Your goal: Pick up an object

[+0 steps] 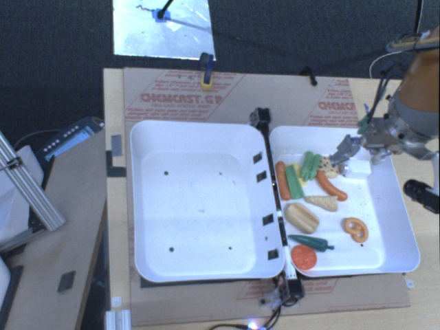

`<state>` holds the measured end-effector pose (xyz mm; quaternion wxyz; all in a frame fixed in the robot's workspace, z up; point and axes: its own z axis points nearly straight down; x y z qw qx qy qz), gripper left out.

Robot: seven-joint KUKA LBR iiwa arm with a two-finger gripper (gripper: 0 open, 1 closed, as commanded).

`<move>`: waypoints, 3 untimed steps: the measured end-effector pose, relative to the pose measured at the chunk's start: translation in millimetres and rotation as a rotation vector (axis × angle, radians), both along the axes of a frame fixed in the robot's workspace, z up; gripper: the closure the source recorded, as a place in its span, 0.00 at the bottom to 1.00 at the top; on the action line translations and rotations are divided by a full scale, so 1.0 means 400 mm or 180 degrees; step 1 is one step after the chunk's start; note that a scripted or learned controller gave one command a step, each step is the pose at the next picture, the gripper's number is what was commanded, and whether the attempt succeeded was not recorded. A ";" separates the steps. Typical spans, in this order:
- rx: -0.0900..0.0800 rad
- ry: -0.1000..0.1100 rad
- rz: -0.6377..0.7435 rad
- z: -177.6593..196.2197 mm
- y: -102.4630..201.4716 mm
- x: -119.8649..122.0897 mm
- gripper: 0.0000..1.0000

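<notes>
Two glossy white bins (199,143), plastic toy foods (302,216), metal pincer (344,150) grip unclear

Toy foods (317,205) lie scattered loose in the right bin (399,249).

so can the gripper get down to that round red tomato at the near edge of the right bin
Probably yes. The round red tomato lies uncovered in the right white bin, with only a dark green pepper just behind it. The gripper hovers at the bin's far side.
</notes>
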<state>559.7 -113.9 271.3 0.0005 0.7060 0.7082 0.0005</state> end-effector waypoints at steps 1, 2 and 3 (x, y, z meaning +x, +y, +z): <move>0.0006 -0.0032 0.0039 -0.177 0.290 0.286 0.00; 0.0003 -0.0011 0.0006 -0.147 0.271 0.275 1.00; 0.0009 -0.0026 0.0020 0.028 0.390 0.271 1.00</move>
